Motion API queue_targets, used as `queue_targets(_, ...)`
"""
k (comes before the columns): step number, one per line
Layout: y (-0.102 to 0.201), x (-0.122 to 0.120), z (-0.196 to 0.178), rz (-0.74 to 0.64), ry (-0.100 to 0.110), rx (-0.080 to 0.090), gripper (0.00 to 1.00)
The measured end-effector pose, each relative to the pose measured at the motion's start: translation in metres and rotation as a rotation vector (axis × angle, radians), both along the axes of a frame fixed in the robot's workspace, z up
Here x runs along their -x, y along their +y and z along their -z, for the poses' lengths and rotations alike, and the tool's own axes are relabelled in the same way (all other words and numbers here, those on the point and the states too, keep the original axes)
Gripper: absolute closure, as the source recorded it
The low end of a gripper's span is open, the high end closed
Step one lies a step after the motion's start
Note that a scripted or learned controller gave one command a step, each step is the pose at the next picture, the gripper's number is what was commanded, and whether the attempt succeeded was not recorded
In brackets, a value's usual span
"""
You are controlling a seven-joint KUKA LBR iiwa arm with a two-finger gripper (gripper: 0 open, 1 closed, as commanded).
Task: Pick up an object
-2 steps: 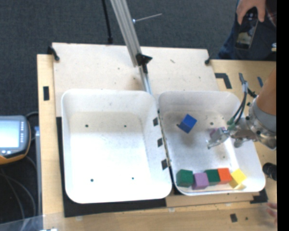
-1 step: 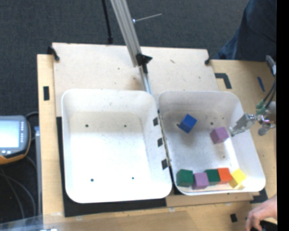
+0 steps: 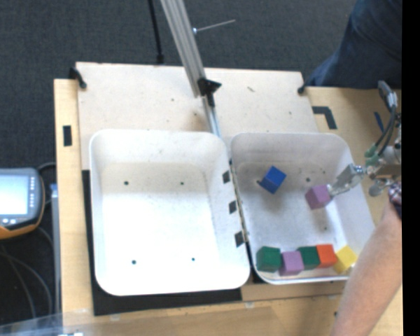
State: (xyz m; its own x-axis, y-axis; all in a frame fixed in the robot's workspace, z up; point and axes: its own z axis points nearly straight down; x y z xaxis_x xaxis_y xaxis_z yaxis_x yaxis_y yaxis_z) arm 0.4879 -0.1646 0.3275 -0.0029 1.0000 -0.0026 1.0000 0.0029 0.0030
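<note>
Two bins: we've got a left bin (image 3: 161,208) and a right bin (image 3: 287,152), both shallow and white, side by side on the bench (image 3: 147,96).
Right bin contents: we count seven blocks in there.
Blue block (image 3: 271,179): sits tilted, alone in the upper middle of the right bin.
Purple block (image 3: 318,197): out on the bin floor toward the right wall, well apart from the row at the front.
Front row: along the near wall, left to right, we see a green block (image 3: 269,258), a lilac block (image 3: 292,262), a second green block (image 3: 309,256), an orange block (image 3: 326,255) and a yellow block (image 3: 346,259), packed close together.
Gripper (image 3: 343,180): reaches in from the right, tip touching or just beside the purple block's upper right corner.
Fingers: honestly we can't tell whether they're apart or together, too blurry and small.
Grip: we don't see the purple block between anything, so no hold to call.
Metal post (image 3: 185,47): slants up from behind the bins.
</note>
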Motion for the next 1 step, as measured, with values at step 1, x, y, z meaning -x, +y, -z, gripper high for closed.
queue_targets(1, 0.0554, 0.0013, 0.1097, -0.003, 0.009, -0.005, 0.0)
